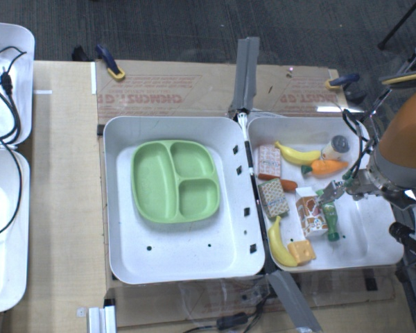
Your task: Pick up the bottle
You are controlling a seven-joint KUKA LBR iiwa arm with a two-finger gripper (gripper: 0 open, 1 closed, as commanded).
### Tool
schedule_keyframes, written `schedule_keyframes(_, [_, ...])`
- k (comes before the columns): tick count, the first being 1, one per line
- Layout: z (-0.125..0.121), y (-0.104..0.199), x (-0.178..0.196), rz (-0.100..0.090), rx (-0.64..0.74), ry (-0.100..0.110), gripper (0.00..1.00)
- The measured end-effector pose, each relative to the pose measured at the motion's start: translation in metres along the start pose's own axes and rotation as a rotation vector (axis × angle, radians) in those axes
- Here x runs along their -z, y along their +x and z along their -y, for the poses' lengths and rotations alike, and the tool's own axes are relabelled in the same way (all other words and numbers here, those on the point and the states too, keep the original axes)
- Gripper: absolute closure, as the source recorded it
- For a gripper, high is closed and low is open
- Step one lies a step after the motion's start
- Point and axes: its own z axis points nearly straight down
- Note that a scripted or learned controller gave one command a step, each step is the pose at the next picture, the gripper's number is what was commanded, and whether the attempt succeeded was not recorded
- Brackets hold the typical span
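A small green bottle (331,221) lies in the right bin (374,245), its length running roughly top to bottom, beside a small carton (309,216). My gripper (335,191) hangs just above the bottle's upper end, reaching in from the right. Nothing visibly sits in its grasp. A pale bottle with a grey cap (336,146) rests near the bin's back wall, next to an orange carrot (328,166).
The right bin also holds two bananas (296,153) (281,243), a pink box (268,161), a patterned packet (273,198) and an orange block (302,252). The left bin (125,241) carries a green divided plate (175,180). Bare floor lies at the right bin's lower right.
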Motion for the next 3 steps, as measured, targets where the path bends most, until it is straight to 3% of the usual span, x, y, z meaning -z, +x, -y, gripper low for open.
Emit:
schedule_keyframes(1, [0.017, -0.036, -0.040, -0.012, -0.017, 0.019, 0.00])
schedule_keyframes(2, [0.016, -0.036, -0.032, -0.012, -0.018, 0.020, 1.00])
schedule_keyframes(3, [-0.008, 0.008, 0.051, -0.013, 0.166, 0.018, 1.00])
